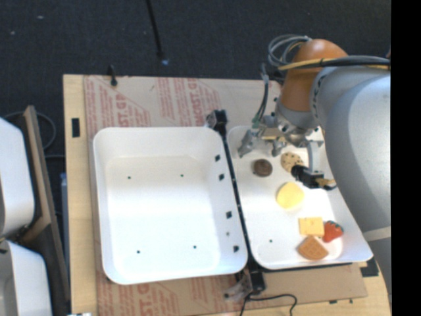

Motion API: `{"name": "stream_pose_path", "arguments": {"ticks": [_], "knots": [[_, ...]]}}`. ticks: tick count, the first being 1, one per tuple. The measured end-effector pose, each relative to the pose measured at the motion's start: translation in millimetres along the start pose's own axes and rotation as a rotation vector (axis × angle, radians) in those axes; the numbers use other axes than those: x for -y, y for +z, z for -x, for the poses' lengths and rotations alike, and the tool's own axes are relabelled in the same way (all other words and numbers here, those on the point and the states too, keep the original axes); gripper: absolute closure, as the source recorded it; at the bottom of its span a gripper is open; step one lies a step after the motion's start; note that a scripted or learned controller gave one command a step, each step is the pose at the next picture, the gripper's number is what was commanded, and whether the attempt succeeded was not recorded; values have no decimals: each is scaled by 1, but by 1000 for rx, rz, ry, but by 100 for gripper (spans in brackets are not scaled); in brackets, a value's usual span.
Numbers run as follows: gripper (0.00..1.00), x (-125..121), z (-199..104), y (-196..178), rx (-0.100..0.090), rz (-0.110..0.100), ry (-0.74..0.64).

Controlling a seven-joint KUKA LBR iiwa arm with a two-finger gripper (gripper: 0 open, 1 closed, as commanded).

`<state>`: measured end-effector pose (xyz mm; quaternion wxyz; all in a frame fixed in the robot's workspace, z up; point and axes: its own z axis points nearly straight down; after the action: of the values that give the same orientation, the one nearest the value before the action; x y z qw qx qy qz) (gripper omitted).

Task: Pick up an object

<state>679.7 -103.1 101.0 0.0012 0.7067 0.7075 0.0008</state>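
The right bin (pixel 276 252) holds several small objects. A dark brown round piece (pixel 262 168) and a speckled cookie (pixel 291 160) lie at its far end. A yellow round piece (pixel 289 195) sits mid-bin. Near the front right corner are a yellow square cracker (pixel 311 226), a red strawberry (pixel 334 231) and an orange-brown bread slice (pixel 312 248). My gripper (pixel 276 158) hangs over the far end of this bin, open. Its fingers stand on either side of the brown piece and the cookie, with nothing held between them.
The left bin (pixel 105 157) lies beside the right one, and a black divider rail (pixel 231 189) runs between them. Both rest on a cardboard sheet (pixel 151 101). My grey arm (pixel 358 130) covers the right bin's far right side.
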Motion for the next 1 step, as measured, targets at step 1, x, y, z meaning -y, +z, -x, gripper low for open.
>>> {"name": "stream_pose_path", "arguments": {"ticks": [1], "knots": [[0,42,19,0,0,-3,4]]}}
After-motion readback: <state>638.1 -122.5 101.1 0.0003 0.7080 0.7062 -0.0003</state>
